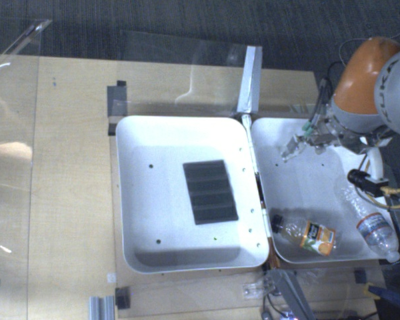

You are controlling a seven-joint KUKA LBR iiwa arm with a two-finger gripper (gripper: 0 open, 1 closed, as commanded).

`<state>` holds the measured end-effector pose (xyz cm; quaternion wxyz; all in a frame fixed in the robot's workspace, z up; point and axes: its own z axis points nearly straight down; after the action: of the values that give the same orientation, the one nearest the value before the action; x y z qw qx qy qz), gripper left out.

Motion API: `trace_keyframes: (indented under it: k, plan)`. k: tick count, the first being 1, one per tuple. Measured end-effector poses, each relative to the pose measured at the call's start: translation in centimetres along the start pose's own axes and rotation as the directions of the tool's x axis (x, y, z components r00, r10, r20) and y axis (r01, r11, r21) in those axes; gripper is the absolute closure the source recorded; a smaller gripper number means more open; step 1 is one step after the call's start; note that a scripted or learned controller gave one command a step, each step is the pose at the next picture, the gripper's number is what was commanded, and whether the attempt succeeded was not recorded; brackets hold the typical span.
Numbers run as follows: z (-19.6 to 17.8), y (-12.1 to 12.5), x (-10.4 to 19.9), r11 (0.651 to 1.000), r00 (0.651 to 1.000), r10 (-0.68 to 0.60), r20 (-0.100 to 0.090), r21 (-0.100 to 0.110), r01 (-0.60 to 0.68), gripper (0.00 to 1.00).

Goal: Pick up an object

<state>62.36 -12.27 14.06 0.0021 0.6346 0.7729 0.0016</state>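
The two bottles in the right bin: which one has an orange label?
The bottle with the orange label lies along the bin's front wall, nearer the middle divider. The clear bottle in the front right corner has no such label.

my tool (292, 149) hangs over the upper left part of the right bin (300, 179), where the white floor under and around it is bare. along that bin's near wall lie a bottle with an orange label (305, 233) and a clear bottle (377, 231) in the right corner. in the left bin (137, 179) a dark ribbed block (210, 191) sits mid-floor, with open floor all round it.
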Motion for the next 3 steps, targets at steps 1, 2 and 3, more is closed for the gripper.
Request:
trace_keyframes:
  k: [1, 2, 3]
  plan:
    - [-1.6, -5.8, -4.7, 0.999, 0.999, 0.054, 0.001, -0.001, -0.054, 0.0]
    - [4.8, -9.1, -6.6, 0.971, 0.971, 0.241, 0.001, -0.002, -0.241, 0.0]
    - [3.6, -9.0, -3.0, 0.99, 0.99, 0.142, 0.0, 0.0, -0.142, 0.0]
